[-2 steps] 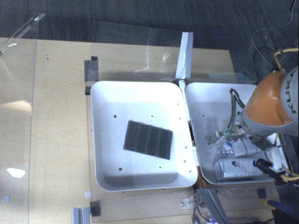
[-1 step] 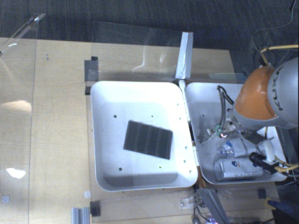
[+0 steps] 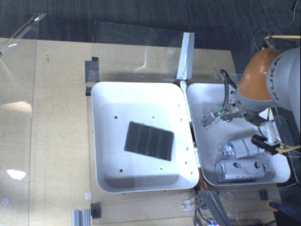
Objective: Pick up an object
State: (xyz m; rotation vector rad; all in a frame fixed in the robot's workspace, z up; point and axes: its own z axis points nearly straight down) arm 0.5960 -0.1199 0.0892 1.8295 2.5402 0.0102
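Reaching in from the frame's right, the gripper (image 3: 212,119) hangs over the right bin (image 3: 203,95); jaw state cannot be told. Silver can (image 3: 241,170) and clear bottle (image 3: 235,149) lie lower right. Dark ribbed slab (image 3: 149,141) sits in the left bin (image 3: 108,102).

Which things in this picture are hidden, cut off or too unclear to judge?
- Gripper, camera view: small and seen from above, so open or shut cannot be told.
- Right bin, camera view: the arm covers its far right part.
- Can, camera view: label too small to read.
- Bottle, camera view: clear plastic, outline blurred against the white bin.
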